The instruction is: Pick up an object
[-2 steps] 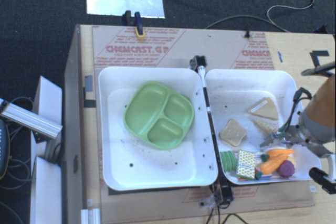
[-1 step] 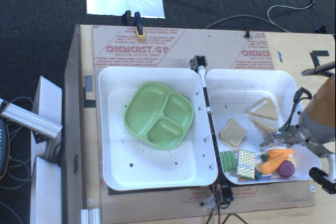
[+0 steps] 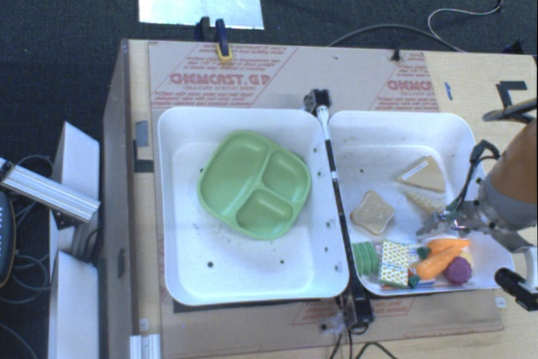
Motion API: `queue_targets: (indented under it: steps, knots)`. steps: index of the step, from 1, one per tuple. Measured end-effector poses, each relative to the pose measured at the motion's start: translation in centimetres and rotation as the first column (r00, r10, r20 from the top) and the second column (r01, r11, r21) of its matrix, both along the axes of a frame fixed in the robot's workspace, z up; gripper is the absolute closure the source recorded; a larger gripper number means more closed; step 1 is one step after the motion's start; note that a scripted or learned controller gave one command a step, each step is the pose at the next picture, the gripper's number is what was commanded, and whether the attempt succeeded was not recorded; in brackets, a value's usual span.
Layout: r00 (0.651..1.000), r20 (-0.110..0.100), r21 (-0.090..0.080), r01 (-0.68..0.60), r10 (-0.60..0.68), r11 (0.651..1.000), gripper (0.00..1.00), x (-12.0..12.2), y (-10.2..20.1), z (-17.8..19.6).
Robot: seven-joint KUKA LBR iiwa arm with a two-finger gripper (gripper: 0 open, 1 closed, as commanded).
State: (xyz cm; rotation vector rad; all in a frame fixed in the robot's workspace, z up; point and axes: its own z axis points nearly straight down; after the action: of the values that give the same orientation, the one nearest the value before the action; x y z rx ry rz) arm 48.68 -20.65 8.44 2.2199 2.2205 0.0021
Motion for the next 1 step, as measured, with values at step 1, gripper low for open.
queue_targets:
  steps: [1]
  knots:
    - [1.000, 0.000, 0.000, 0.000, 0.000, 1.000, 0.00, 0.00, 0.00, 0.00]
